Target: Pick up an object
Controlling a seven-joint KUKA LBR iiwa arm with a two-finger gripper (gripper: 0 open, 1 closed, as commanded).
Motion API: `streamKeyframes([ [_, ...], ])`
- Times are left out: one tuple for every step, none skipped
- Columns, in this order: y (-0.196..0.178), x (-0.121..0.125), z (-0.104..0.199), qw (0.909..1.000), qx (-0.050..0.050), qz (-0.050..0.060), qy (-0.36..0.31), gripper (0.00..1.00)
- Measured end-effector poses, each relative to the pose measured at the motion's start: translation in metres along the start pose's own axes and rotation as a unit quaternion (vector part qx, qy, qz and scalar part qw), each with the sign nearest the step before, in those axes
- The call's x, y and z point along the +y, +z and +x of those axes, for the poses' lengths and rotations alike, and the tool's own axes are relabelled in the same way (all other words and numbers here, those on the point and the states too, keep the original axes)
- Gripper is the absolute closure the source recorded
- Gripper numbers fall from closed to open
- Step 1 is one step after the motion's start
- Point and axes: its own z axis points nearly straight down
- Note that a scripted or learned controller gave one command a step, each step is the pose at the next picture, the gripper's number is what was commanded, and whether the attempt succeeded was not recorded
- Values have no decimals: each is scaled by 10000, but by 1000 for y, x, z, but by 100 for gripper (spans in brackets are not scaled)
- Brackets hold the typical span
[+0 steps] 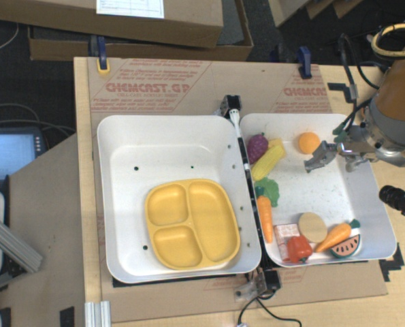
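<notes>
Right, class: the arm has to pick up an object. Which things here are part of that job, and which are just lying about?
Part of the job:
gripper
orange ball
corn cob
purple grapes
long carrot
watermelon slice
right bin

Just lying about:
yellow divided tray
left bin
cardboard box

Grey arm [391, 125], orange band, black cables
</notes>
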Motion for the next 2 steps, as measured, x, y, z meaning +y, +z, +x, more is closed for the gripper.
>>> streamKeyframes([
  [155, 97, -66, 10000, -26, -49, -1, 0],
  [150, 136, -31, 10000, -8, -29, -25, 0],
])
